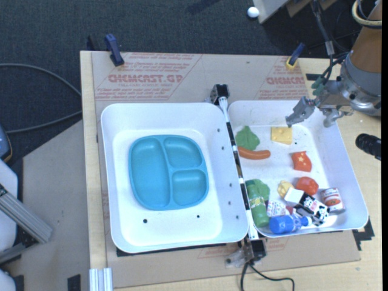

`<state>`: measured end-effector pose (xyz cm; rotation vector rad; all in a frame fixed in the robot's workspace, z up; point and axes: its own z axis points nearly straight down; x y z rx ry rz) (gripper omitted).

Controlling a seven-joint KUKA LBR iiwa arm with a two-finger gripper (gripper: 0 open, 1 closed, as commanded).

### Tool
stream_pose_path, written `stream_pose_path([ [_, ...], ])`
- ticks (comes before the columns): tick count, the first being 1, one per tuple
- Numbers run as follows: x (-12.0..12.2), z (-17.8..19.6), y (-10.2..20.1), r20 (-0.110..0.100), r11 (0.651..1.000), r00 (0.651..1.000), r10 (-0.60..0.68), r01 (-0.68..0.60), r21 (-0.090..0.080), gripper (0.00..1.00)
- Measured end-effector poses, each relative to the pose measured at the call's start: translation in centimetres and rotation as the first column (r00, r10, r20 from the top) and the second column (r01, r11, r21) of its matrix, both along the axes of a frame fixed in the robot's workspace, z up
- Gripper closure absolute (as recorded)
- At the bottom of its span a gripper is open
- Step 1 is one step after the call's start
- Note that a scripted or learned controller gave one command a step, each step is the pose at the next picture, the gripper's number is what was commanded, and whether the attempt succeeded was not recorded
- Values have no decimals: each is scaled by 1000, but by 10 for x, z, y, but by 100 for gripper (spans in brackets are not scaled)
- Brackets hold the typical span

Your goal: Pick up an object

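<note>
Objects to pick: a group of small toy items lay in the right bin, none of them between the fingers of the gripper.
Cheese piece: a yellow square, it lay in the far part of the right bin, just below and left of the gripper, apart from it.
Gripper: it hung over the far edge of the right bin, empty; its two fingers were spread apart, one grey finger pointing toward the cheese piece and the other on the right side.
Arm: grey with an orange band, it came in from the upper right corner.
Green leaf toy: it was near the left wall of the right bin, with a sausage touching it just below.
Red pieces: a red wedge lay in the middle, and a tomato was nearer to the front.
Front cluster: a green vegetable, a blue bottle, a small can and a black and white cow figure were crowded together (some of them touching, and I could not tell every item there).
Left bin: it held a blue divided plate with three compartments, lying flat in the middle.
Bench: a brown board with red print carried both bins, with a blue clamp at its far left corner.
</note>
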<state>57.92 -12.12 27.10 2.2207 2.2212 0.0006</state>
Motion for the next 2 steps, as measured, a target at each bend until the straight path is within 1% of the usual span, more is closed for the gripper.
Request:
stream_pose_path([
  [1, 12, -62, -45, -2, 1000, 1000, -1, 1, 0, 0],
  [2, -11, -124, -61, -2, 1000, 1000, -1, 1, 1, 0],
])
